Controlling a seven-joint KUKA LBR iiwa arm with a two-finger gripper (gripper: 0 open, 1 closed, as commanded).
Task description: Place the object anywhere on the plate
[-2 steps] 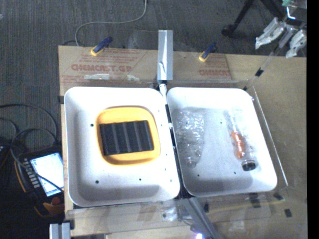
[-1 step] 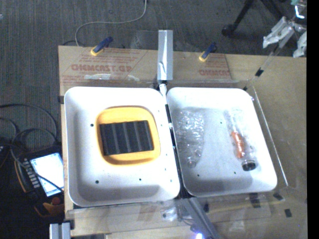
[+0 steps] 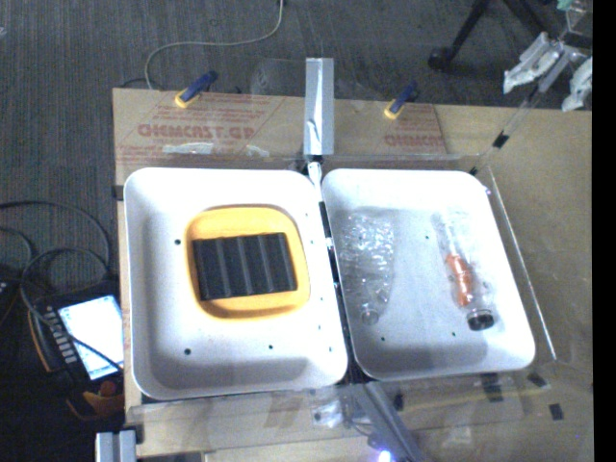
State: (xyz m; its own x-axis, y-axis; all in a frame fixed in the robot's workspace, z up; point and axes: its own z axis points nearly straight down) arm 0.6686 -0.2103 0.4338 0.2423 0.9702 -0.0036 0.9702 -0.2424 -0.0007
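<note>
At the near edge, the table (image 3: 289,414) shows bare pale wood with some clear scraps. On the floor to the near left, a small device with a lit screen (image 3: 89,327) lies among black cables.

The two white bins stand touching, side by side. In the left bin (image 3: 154,354) a yellow plate (image 3: 248,301) lies flat, its middle covered by a dark ribbed slab (image 3: 244,266); whether the slab is loose or part of the plate cannot be told. In the right bin (image 3: 433,354), apart from the plate, lie a crumpled clear plastic bottle (image 3: 371,258) near its left wall and a slim clear tube with an orange middle and a black end (image 3: 462,277) toward its right.

Beyond the bins is cardboard with red print (image 3: 202,128), two blue-and-yellow clamps (image 3: 194,89) and an upright metal post (image 3: 319,109). The gripper (image 3: 553,65) hangs at the far right, off the bins and blurred. Grey carpet (image 3: 96,27), a thin cable and a chair base lie farthest back.
</note>
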